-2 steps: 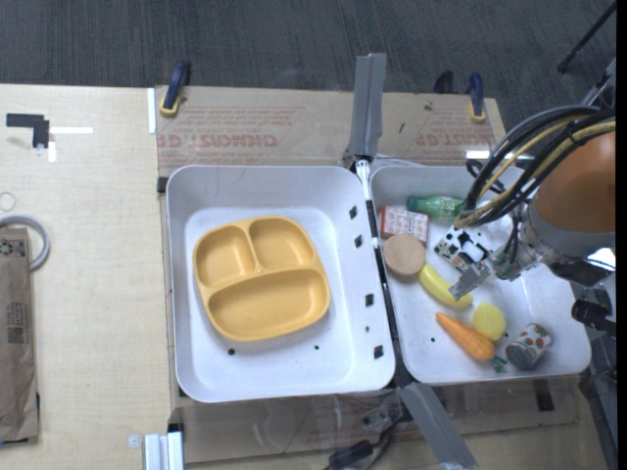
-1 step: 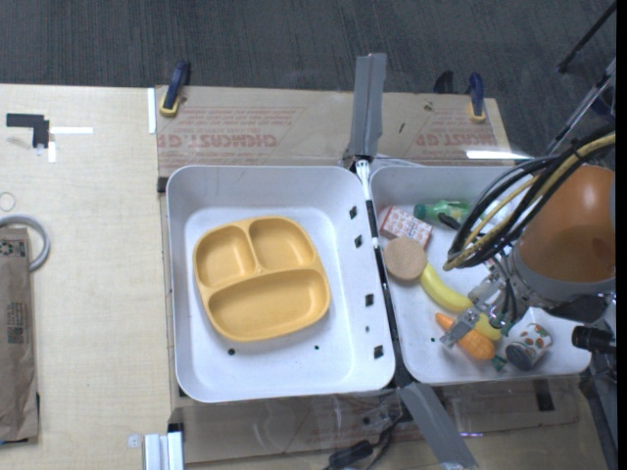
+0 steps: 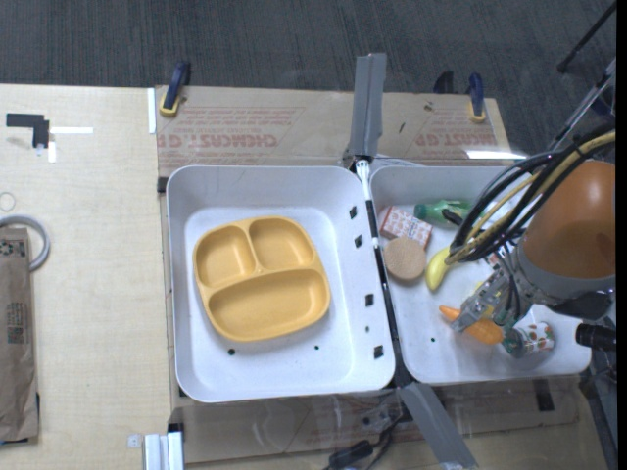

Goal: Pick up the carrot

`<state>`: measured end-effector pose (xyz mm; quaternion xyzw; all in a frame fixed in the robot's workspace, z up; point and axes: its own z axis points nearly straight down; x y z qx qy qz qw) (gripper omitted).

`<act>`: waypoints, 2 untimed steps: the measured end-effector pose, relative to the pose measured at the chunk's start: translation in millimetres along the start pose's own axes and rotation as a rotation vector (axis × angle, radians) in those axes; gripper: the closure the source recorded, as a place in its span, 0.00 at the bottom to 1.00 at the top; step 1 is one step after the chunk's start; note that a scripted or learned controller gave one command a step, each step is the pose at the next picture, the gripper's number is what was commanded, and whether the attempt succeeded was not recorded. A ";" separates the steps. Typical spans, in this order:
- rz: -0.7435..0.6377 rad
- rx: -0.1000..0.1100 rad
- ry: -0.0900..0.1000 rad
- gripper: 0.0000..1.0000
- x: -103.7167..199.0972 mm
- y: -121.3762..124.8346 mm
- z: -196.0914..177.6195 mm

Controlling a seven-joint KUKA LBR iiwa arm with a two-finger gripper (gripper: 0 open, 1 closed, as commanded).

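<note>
Jaws: the gripper (image 3: pixel 482 308) sits low in the right bin (image 3: pixel 431 355), its metal fingers pointing left and down; whether they are parted or closed I cannot tell from this slanted view.
Carrot: the carrot (image 3: pixel 470 326) lies on the bin floor directly under and touching the gripper's tip, its orange body partly covered, a thin end poking out to the left.
Near neighbour: a small printed can (image 3: pixel 529 341) rests just right of the carrot, close against it.
Far neighbours: a banana (image 3: pixel 438 267), a round tan disc (image 3: pixel 405 259), a pink-and-white packet (image 3: pixel 405 225) and a green item (image 3: pixel 441 211) lie farther back in the same bin.
Left bin: a yellow divided plate (image 3: pixel 261 278) sits in it, well apart from the work.
Risk, contact: the fingers may close beside the carrot, not around it, and lift nothing.
Risk, crowding: the can may be caught or nudged, rolling the carrot aside.
Risk, shape: the tapered, smooth carrot looks likely to slip from a shallow pinch.
</note>
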<state>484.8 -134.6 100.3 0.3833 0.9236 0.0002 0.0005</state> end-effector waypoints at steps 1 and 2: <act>0.028 0.001 -0.001 1.00 -36.5 79.2 -196.0; -0.386 0.000 -0.001 1.00 -55.1 97.1 -95.1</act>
